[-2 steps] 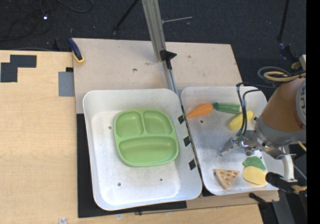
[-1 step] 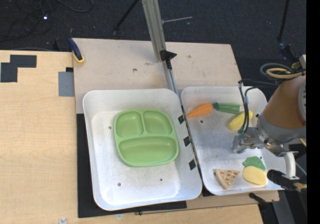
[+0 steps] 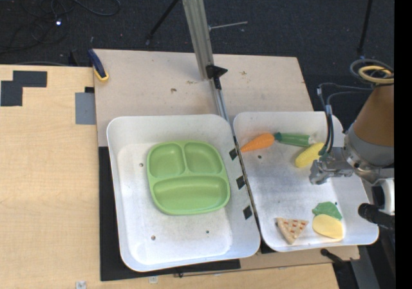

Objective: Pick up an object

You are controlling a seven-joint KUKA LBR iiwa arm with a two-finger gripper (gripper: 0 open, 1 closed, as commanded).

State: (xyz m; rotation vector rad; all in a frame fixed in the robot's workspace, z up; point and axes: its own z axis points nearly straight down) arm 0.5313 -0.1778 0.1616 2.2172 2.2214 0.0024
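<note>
arm (image 3: 380, 123) cut off at right edge, gripper (image 3: 320, 172) fingers unclear

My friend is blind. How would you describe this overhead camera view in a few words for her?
A grey robot arm reaches from the right into the right-hand white bin, its gripper beside a yellow toy; a toy carrot, pizza slice and other play food lie around. The left bin holds a green divided plate.

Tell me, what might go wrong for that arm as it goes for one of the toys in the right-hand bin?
The gripper sits beside the yellow toy, not squarely over it, so it may close on nothing or nudge the toy away. That toy lies close to the green piece and the carrot, so a push could shove them together. It is also near the right bin wall.
</note>
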